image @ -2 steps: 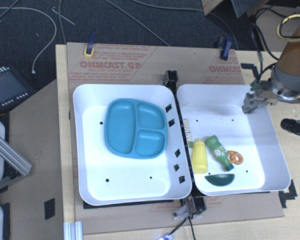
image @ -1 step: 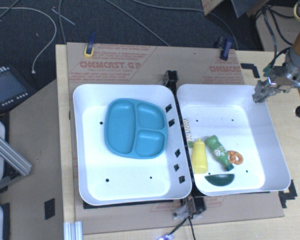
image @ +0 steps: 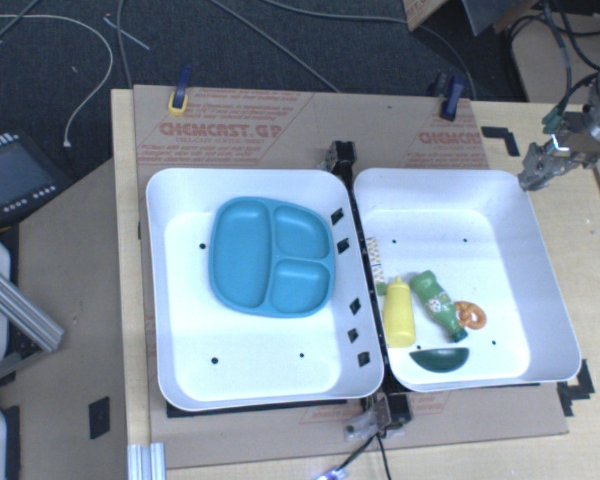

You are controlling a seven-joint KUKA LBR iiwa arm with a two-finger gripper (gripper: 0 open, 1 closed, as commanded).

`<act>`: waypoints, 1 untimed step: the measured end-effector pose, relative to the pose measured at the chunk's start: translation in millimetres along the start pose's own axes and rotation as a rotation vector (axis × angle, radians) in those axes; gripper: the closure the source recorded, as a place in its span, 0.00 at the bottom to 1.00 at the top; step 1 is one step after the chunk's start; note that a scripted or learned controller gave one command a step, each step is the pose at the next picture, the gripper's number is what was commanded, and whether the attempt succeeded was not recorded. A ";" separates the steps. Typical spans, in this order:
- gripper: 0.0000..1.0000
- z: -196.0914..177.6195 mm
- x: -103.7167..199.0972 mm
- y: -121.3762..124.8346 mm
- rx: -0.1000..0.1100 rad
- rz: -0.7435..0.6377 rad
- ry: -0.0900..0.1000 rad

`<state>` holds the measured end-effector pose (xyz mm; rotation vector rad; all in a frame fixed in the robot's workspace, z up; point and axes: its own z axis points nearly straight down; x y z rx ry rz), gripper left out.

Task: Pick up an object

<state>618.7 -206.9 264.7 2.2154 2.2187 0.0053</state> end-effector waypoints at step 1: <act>1.00 15.4 49.6 -13.6 0.010 -0.003 0.005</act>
